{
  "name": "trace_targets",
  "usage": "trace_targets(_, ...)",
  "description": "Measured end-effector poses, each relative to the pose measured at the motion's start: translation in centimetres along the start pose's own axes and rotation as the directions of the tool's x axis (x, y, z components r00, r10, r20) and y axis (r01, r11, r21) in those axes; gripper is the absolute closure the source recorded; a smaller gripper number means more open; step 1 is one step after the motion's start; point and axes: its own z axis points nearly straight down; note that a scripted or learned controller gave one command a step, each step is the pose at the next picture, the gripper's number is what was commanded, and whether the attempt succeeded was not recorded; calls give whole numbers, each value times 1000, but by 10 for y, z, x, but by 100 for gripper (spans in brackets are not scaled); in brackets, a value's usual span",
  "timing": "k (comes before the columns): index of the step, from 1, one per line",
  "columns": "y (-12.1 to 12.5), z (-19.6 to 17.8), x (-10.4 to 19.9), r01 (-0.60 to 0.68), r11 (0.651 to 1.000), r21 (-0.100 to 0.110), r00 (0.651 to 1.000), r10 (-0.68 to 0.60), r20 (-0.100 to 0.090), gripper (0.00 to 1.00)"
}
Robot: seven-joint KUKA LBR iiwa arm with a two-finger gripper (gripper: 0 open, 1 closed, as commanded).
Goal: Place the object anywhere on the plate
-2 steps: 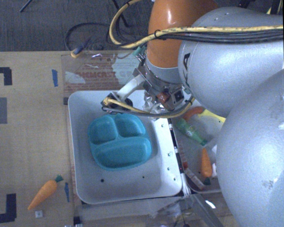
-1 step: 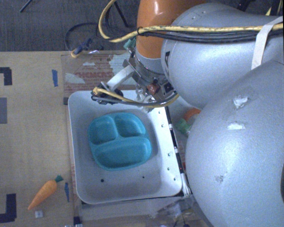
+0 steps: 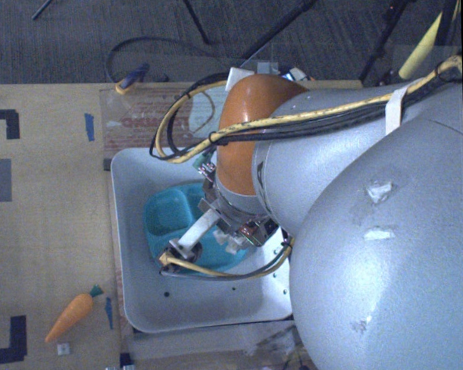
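Closest to your lens, the grey arm (image 3: 385, 236) swings in from the right and covers most of that side. Its orange band (image 3: 244, 119) bends down and left over the white bin (image 3: 133, 191). Below the band the wrist tilts towards the bin's floor, so the gripper (image 3: 232, 232) hangs low over the right part of the teal divided plate (image 3: 168, 213). The wrist hides it, so you cannot tell whether it is open, closed or holding anything. The plate lies flat in the middle of the bin. Further out, your toy carrot (image 3: 69, 316) lies on the wooden bench (image 3: 51, 225), outside the bin's lower left corner and well apart from plate and gripper.
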Motion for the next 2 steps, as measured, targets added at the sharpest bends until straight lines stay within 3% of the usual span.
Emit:
trace_targets(1,-31,17,4,-1,1000,0,1000,1,-1,100)
trace_targets(2,-31,17,5,-1,1000,0,1000,1,-1,0)
